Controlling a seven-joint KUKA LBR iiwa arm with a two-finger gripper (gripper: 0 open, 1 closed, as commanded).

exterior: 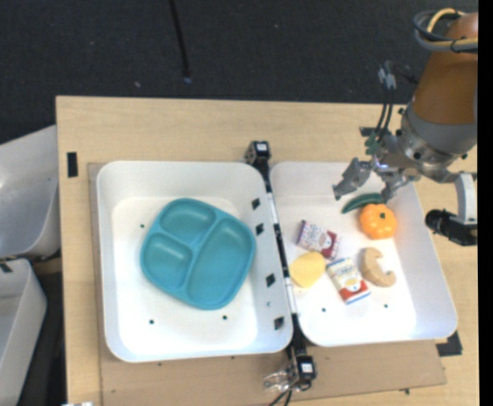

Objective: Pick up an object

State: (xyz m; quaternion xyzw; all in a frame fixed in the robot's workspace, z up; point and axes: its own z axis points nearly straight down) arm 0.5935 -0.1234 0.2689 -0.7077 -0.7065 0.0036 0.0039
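I see the gripper (366,178) above the right bin (415,311), its fingers spread and clasping nothing. Just beneath lie a green pepper (363,201) and an orange pumpkin (377,221). The left bin (123,328) holds a blue divided plate (198,253).

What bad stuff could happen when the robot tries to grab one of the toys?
The gripper hovers right by the green toy and the orange pumpkin, which touch, so it might nudge one while going for the other. The round pumpkin could roll or slip away. The carton, yellow piece and bagel lie packed close, so fingers might bump neighbours.
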